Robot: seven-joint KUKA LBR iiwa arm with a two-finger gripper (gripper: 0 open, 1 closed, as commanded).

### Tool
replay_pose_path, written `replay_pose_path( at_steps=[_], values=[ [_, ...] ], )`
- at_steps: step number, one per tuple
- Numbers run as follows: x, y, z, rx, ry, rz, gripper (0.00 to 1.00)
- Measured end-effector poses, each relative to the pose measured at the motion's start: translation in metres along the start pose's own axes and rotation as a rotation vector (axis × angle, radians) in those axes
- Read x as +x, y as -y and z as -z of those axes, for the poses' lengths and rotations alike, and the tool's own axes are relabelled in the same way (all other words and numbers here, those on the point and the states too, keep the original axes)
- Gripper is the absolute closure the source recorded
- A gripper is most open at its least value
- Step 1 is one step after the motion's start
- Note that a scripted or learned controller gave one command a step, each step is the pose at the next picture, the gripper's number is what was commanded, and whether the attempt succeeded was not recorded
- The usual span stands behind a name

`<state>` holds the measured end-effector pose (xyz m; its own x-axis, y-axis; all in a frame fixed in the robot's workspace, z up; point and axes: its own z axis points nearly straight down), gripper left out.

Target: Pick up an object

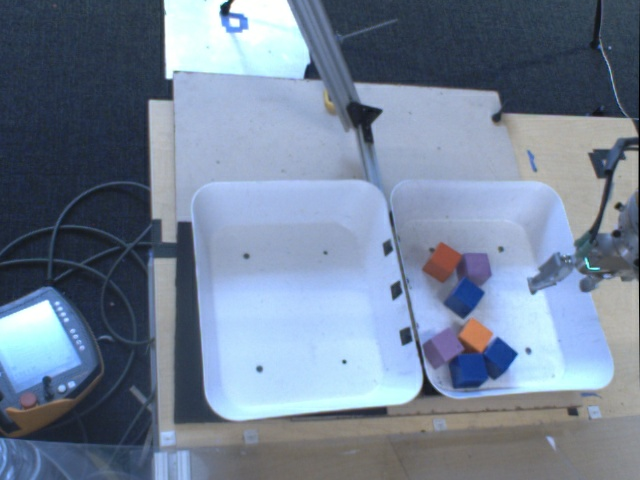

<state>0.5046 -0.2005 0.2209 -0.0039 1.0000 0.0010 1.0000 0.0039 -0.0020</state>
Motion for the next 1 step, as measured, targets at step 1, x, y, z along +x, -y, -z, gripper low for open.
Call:
replay_pose_path(
  at_steps=[1],
  values=[
    [0.0002, -0.001, 0.002, -0.004, 0.001, 0.0, 0.0]
  ],
)
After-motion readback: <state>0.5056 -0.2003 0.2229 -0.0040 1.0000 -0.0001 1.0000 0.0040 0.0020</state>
